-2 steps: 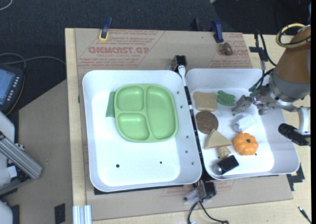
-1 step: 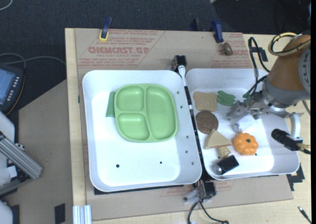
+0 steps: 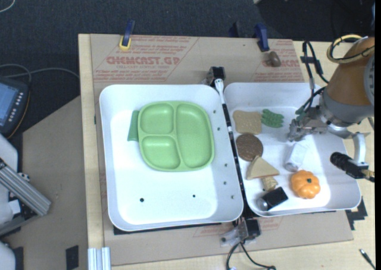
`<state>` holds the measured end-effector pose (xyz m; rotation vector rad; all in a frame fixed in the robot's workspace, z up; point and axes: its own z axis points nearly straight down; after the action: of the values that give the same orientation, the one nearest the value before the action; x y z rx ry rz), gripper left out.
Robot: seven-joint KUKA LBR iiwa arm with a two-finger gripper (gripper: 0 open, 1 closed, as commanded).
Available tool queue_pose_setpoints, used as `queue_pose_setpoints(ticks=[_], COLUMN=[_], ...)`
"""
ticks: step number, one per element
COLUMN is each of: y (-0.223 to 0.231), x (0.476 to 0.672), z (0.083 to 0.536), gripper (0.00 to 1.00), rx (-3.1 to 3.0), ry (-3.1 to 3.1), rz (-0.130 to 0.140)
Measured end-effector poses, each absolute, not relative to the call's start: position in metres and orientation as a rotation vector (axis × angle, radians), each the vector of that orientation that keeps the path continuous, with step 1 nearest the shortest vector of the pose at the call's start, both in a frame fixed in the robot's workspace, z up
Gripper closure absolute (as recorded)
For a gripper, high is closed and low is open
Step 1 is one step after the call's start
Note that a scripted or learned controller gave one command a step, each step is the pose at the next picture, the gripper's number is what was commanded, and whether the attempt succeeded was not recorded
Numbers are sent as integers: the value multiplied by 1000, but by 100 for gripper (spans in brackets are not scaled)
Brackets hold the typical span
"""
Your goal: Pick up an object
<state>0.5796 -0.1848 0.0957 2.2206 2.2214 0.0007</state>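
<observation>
Dark carpet surrounded a bench [image 3: 178,55] topped with brown board, which bore two shallow white bins side by side. Biggest of all, the left bin [image 3: 119,203] held a green divided plate [image 3: 176,135] lying over a darker green flat piece. Next, the right bin [image 3: 345,197] carried the smaller objects: a tan square slice [image 3: 247,121], a brown round disc [image 3: 249,146], a tan wedge [image 3: 262,169], an orange pumpkin [image 3: 305,184], a green leafy piece [image 3: 273,118], a black block [image 3: 274,198] and a pale small item [image 3: 295,157]. The gripper [image 3: 299,129] hung over that pale item; whether it was open or closed could not be told.
</observation>
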Motion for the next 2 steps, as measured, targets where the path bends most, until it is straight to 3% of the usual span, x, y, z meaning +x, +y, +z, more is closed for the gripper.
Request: queue_pose_setpoints(ticks=[2], y=[-185], x=[597], z=[210], gripper=[100], rx=[2213], ry=[2217], rz=[6])
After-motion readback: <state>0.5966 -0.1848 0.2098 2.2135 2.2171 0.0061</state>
